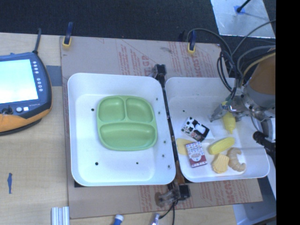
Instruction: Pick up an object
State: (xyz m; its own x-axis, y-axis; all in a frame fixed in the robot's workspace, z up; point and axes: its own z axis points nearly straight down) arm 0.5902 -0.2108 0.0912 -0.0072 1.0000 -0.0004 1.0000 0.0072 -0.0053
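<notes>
Small toy foods lie loose in the right bin (206, 86), at the right of the frame. I count seven pieces there. A yellow pepper-like piece (229, 122) stands highest in the group, right at the gripper (228, 111). Below it a yellow corn cob (221, 145) lies slanted, and under that sit a ridged yellow chunk (220, 163) and a pale curved pastry (238, 160), touching each other near the bin's lower right corner. To their left a small red box (195, 154) rests partly over a flat yellow slice (182, 146). A black and white cow-patterned piece (194, 128) lies just above the box.

The gripper comes in from the right edge, low over the upper right part of this bin, its metal tips close to the top of the pepper-like piece. I cannot tell whether the fingers are apart or together, nor whether they touch it.

The left bin (84, 125), in the middle of the frame, holds one green divided plate (126, 123) with three compartments, lying flat near its centre.

One handheld screen (21, 90) rests on the bench at the far left.
</notes>
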